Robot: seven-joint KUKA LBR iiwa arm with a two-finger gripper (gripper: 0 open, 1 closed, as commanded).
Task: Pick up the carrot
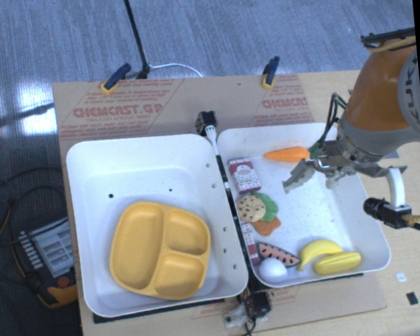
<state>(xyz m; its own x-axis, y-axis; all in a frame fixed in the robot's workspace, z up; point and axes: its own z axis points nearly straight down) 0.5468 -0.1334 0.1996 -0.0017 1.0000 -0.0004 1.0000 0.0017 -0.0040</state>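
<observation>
The orange carrot lies flat at the back of the right bin, its tip pointing left. My gripper hangs just to the right of and in front of the carrot's thick end. Its two grey fingers are spread apart with nothing between them. The carrot rests on the bin floor, apart from the fingers.
Along the right bin's left side lie a red carton, a cookie and a watermelon slice. A white egg and a banana sit at the front. A yellow divided plate lies in the left bin.
</observation>
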